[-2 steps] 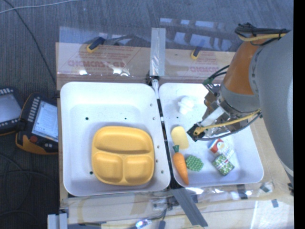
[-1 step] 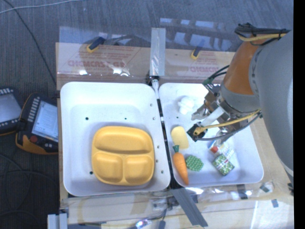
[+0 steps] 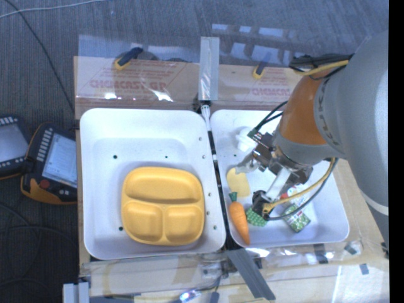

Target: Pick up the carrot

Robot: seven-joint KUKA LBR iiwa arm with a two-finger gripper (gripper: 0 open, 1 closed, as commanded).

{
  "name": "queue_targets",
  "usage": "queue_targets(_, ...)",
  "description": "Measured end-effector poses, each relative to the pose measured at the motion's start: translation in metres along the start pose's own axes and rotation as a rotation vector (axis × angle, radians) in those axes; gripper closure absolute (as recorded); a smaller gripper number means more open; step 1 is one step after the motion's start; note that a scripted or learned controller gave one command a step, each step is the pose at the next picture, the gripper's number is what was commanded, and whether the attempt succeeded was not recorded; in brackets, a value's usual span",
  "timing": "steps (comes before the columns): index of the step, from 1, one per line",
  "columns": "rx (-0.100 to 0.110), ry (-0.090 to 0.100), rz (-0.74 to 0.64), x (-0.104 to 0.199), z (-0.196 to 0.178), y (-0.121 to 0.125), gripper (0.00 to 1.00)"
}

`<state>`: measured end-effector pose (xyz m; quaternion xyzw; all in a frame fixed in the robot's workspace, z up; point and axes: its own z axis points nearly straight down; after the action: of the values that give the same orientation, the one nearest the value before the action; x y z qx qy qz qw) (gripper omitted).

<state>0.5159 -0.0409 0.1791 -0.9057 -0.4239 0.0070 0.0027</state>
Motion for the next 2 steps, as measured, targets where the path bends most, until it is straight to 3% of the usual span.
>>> queue_targets(1,0.009,-0.008,-0.001,-0.001,-0.005,-0.001,1.00)
queue_targets(2,-0.007,0.000,-0.307,0.020,-0.141,-0.005,1.00)
